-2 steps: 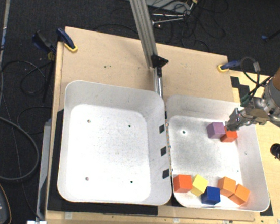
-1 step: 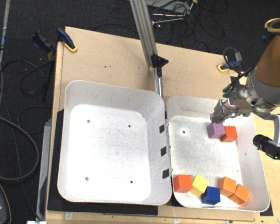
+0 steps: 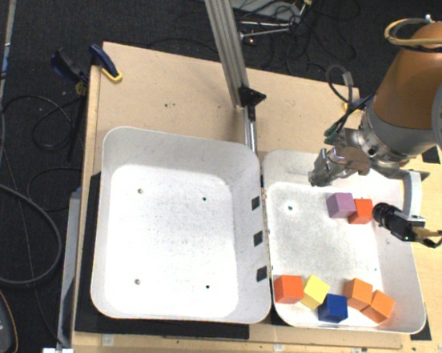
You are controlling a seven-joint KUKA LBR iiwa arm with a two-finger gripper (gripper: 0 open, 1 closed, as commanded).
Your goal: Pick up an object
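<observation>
While the grey two-finger gripper (image 3: 322, 174) hung over the right white bin (image 3: 402, 272), I couldn't tell its jaw state; a purple foam cube (image 3: 340, 204) lay just beside it.

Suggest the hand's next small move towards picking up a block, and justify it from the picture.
Probably shift the hand slightly right and down over the purple block: that block is nearest, and the hand sits just up-left of it.
</observation>
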